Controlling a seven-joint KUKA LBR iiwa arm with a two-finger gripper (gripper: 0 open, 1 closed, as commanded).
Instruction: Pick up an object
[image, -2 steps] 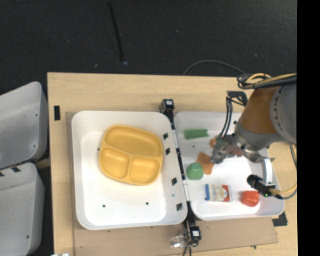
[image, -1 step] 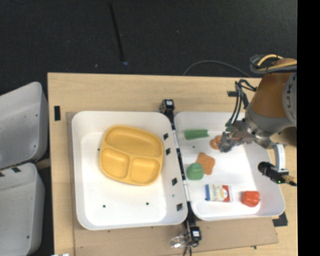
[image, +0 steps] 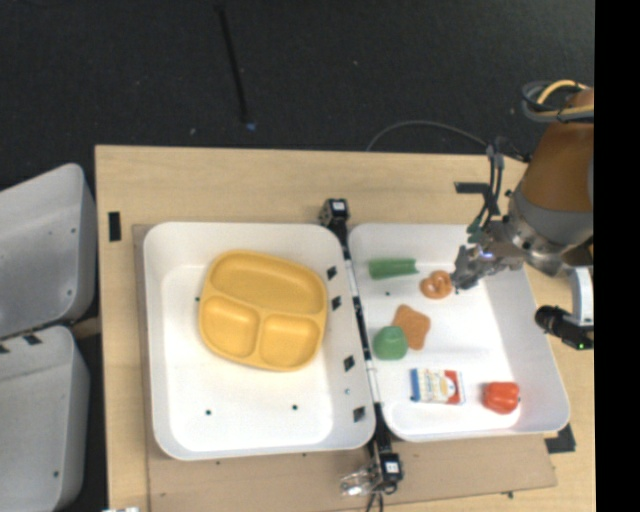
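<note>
The right bin (image: 530, 300) holds several small objects: a green stick (image: 392, 268), an orange pretzel-like ring (image: 436, 286), a tan-orange chunk (image: 411, 326), a green round piece (image: 389, 344), a white carton with red and blue print (image: 436, 386) and a red pepper (image: 501, 397). My gripper (image: 466, 274) hangs low at the bin's back right, its dark tips just right of the orange ring and close to it. I see nothing between its fingers.
The left bin (image: 180, 400) carries a yellow divided plate (image: 263, 309). Black clips run along the seam between the bins. The arm's grey and orange body (image: 555, 190) reaches in over the right edge. Bare white floor lies at the right bin's far-right side.
</note>
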